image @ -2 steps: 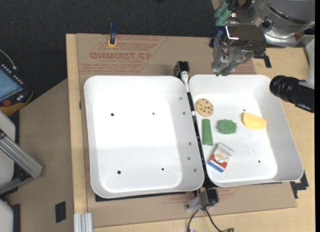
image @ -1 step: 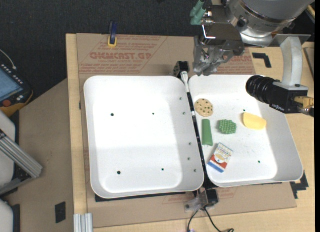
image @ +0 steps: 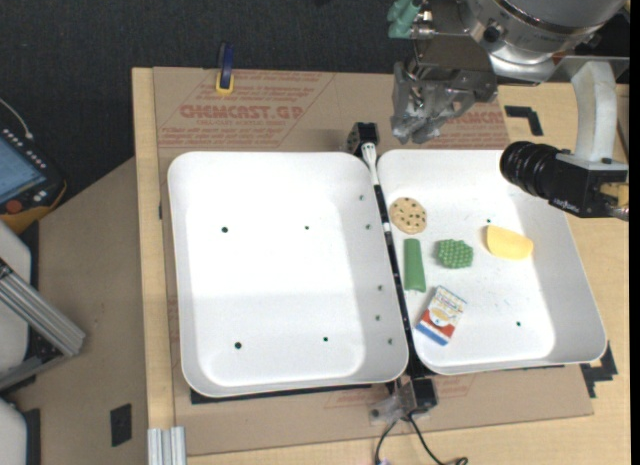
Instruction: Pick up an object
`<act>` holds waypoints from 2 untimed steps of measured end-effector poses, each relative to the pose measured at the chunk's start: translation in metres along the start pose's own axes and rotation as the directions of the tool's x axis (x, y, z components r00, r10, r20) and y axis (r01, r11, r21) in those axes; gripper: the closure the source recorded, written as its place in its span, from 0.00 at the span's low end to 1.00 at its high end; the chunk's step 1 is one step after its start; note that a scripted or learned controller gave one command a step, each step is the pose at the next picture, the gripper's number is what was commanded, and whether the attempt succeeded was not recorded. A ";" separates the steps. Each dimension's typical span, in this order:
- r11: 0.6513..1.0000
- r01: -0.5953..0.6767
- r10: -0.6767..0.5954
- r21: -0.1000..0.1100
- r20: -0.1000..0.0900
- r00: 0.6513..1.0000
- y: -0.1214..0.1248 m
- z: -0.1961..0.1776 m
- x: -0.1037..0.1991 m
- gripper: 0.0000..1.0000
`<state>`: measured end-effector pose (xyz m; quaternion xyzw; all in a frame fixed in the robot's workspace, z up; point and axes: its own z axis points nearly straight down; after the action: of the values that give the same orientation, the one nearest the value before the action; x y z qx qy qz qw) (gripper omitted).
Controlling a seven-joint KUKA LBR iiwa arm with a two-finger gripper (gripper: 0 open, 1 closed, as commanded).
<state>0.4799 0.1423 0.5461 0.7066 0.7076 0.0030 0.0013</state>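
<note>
End effector [image: 432, 113] state unclear; take the green stick [image: 413, 264] below it across its narrow width, probably light and rigid.

We see five small items in the right bin [image: 560, 283], all lying flat: round tan cookie [image: 408, 215] near the divider, green stick [image: 413, 264] just below it, bumpy green piece [image: 454, 253], yellow wedge [image: 509, 243], red-white-blue packet [image: 441, 315], tilted.

end effector [image: 425, 118] hovers above right bin [image: 570, 298] holding cookie [image: 408, 215], green stick [image: 413, 264], yellow piece [image: 509, 243].
</note>
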 end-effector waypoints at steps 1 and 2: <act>1.000 0.001 -0.001 -0.003 -0.001 1.000 0.001 -0.011 0.001 1.00; 1.000 0.001 -0.001 -0.007 -0.002 1.000 0.001 -0.021 0.001 1.00</act>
<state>0.4809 0.1431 0.5672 0.7060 0.7081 0.0059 0.0030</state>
